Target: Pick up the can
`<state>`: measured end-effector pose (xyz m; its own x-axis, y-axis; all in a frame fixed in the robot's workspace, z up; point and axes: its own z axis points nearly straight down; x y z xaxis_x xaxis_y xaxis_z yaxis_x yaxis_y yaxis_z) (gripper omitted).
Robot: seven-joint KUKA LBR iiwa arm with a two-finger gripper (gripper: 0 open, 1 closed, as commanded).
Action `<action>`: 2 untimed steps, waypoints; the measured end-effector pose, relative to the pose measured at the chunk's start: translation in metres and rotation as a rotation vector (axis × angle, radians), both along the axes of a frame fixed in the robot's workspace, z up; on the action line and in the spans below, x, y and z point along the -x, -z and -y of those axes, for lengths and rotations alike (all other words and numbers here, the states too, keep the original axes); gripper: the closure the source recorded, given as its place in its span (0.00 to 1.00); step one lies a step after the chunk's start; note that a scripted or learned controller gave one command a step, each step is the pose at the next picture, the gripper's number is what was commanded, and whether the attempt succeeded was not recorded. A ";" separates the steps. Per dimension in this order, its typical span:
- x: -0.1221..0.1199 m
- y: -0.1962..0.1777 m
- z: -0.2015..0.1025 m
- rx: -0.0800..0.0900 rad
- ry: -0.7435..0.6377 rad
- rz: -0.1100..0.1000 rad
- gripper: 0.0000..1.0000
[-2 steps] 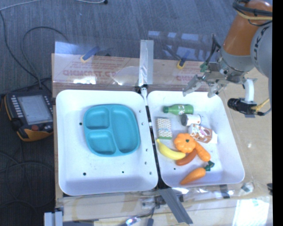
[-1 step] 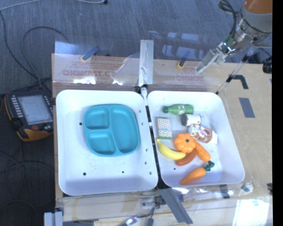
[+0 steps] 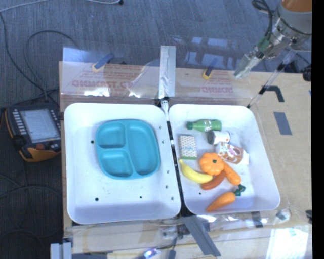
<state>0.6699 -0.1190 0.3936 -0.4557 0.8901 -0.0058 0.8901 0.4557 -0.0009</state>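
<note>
The can (image 3: 218,137) is small and white with a dark end. It lies on its side in the right bin (image 3: 260,152), just below a green bottle (image 3: 204,125) and above a snack packet (image 3: 232,153). My gripper (image 3: 246,62) hangs high beyond the bin's far right corner, well away from the can and up-right of it. It points down-left from the grey wrist with the orange band (image 3: 296,5).
The right bin also holds a checkered box (image 3: 188,146), an orange pumpkin (image 3: 211,163), a banana (image 3: 194,172), a red sausage (image 3: 212,182) and two carrots (image 3: 221,201). A blue divided plate (image 3: 126,148) lies in the left bin (image 3: 81,192). A pendant (image 3: 33,129) rests at the far left.
</note>
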 end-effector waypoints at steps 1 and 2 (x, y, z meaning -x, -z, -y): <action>0.001 -0.040 -0.038 -0.003 0.317 0.000 1.00; 0.033 -0.038 -0.014 -0.004 0.309 -0.001 1.00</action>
<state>0.6370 -0.1047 0.4314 -0.1634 0.9866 -0.0017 0.9866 0.1634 -0.0008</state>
